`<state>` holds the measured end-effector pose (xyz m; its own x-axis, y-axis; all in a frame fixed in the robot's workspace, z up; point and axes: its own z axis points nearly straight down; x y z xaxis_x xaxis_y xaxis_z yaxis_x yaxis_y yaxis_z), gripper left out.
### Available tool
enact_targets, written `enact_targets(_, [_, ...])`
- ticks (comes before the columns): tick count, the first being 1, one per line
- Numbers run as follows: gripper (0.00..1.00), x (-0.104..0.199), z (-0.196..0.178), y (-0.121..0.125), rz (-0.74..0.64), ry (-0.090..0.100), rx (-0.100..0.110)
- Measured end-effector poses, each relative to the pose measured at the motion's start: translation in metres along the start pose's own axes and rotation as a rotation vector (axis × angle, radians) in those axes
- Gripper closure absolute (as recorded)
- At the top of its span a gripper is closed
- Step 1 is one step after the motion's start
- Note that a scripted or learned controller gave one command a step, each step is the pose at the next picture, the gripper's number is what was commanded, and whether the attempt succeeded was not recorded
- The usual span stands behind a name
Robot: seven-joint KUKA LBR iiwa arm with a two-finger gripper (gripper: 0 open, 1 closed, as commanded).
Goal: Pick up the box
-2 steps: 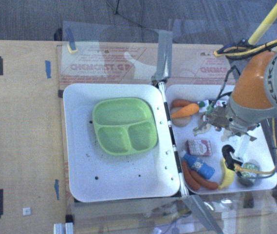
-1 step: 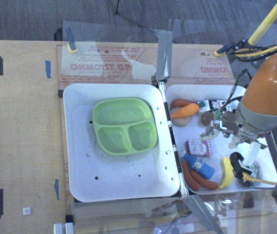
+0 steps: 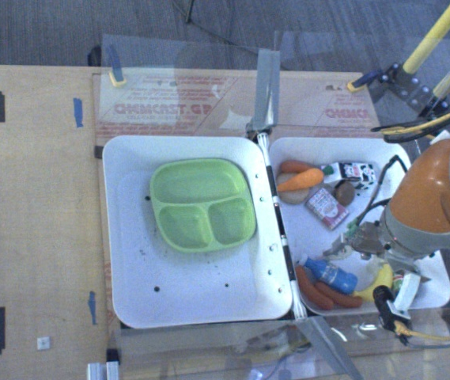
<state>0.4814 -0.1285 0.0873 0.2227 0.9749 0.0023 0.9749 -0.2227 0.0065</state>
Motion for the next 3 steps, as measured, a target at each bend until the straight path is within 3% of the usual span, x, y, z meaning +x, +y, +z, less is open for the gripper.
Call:
enact_targets(1, [0.0,0.009,-0.119,0.034,-0.073,-0.002,0.006])
enact_targets(2, [0.0,0.081,-0.1,0.061,-0.163,-0.002,0.005])
enact_targets(3, [0.0,0.133,-0.111,0.054,-0.358,-0.001,0.005])
